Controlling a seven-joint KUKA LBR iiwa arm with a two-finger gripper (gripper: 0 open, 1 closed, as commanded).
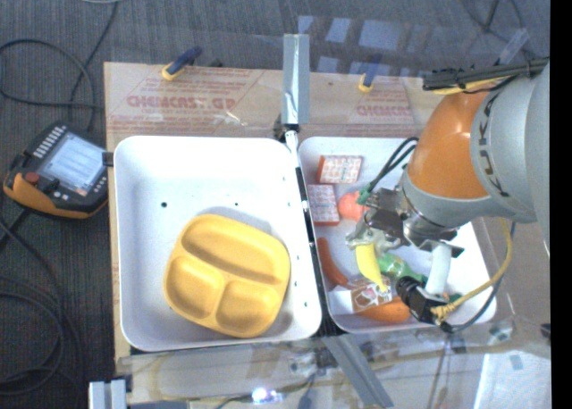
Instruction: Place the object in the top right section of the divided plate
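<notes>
A jumble of small toy foods fills the right-hand white bin [483, 255], among them a yellow banana-like piece [366, 262], a green item [390, 266] just beside it, an orange carrot-shaped piece [386, 313] near the bin's front wall, a long reddish sausage-like piece [332, 266] by the left wall, a round orange-red fruit [350, 206], and two printed cartons [340, 169] toward the back. Which of these is the object to be moved cannot be told, for none is lifted clear of the pile. The grey KUKA arm [500, 148], with its orange band [456, 153], reaches in from the right and hangs over this bin, its gripper [386, 236] low above the banana and the green item; whether its fingers are parted or closed, and whether anything sits between them, cannot be told at this slant. The yellow divided plate [228, 275] lies in the left-hand white bin [152, 175], well apart from the gripper, all three of its sections bare. By the look of it, the work stands at the picking stage. The next move would call for a firm hold on one piece, a lift clear of the wall between the bins, and a carry leftward to the plate's top right section.
</notes>
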